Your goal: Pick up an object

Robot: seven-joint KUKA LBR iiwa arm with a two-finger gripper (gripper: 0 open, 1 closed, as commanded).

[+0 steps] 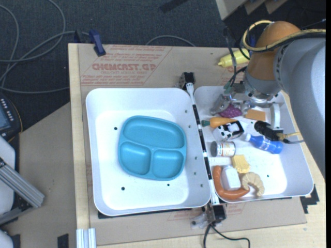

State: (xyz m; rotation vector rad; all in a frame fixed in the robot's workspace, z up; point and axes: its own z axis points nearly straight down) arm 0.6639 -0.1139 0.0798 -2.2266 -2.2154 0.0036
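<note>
Dark carpet with loose cables surrounds the tabletop (pixel 129 66), a pale board carrying two shallow white bins side by side; the left bin (pixel 103 190) holds a blue divided plate (pixel 152 146), and the right bin (pixel 297 177) holds a jumble of small toys; my arm comes in from the right and hangs over the far end of that right bin.

From here the claw (pixel 235 101) sits low over a small purple piece (pixel 232 109) near the bin's far left corner; whether it is spread or pinched I cannot tell, as the wrist hides it, and nothing I see proves it holds anything.

I judge the purple piece the likely target; it looks like light, hard plastic, probably smooth and inclined to skid, so I would take it across its narrow width and close firmly. It lies just beside an orange carrot-like stick (pixel 223 121) and close to a black-and-white toy (pixel 228 131), so a stray finger could nudge either.

Other candidates lie nearer me: a small white jar (pixel 224 149), stiff and round, likely to roll; a blue bottle-like toy (pixel 265 142), best gripped across its body; a yellow wedge (pixel 240 163); a croissant-shaped piece (pixel 254 183); an orange sausage curve (pixel 226 188) pressed against the bin's near wall, awkward to reach.
</note>
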